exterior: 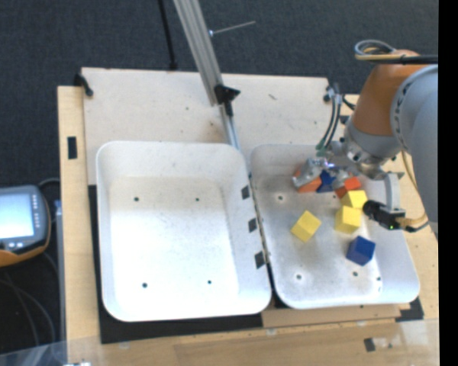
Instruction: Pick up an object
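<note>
A: State the arm's position.
B: The grey arm, orange band above the wrist, reaches in from the right. Its end effector is low over the upper part of the right bin, beside an orange block and a small blue piece.

A: List the remaining contents of that bin.
B: Two yellow cubes touching near the right wall, one yellow cube apart at centre, and one blue cube below.

A: And the left bin?
B: It sits just beside the right bin on the bench.
</note>
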Tool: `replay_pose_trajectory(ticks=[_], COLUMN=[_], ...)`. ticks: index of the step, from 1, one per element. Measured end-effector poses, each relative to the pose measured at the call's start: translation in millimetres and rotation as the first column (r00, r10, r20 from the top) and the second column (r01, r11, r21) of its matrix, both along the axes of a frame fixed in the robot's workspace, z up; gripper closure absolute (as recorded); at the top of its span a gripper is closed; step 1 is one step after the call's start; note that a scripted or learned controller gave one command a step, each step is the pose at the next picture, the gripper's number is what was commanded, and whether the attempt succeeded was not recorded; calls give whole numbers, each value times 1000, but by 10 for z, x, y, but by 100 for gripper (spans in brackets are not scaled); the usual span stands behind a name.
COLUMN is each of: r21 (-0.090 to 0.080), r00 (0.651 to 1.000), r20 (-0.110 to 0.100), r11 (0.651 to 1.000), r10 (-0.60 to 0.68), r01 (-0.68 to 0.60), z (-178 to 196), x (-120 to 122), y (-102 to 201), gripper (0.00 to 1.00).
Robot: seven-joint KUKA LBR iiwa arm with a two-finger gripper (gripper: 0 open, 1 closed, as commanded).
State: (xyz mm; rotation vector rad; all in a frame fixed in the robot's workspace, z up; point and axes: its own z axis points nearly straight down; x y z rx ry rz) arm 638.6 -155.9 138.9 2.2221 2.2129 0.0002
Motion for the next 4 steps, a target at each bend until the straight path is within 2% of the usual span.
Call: replay_pose_trajectory(ticks=[1,2,3,4], r21=[3,1,1,4], r00=[1000,1000,1000,1000], r20=[2,-7,-3,3], r11=[1000,1000,1000,1000], r10=[9,4,1,8], r01=[-9,-4,-1,-8], z=[510,-448,-410,337], x=[-107,-168,-787,-1051], y=[206,152,11,333], gripper=[0,0,0,0])
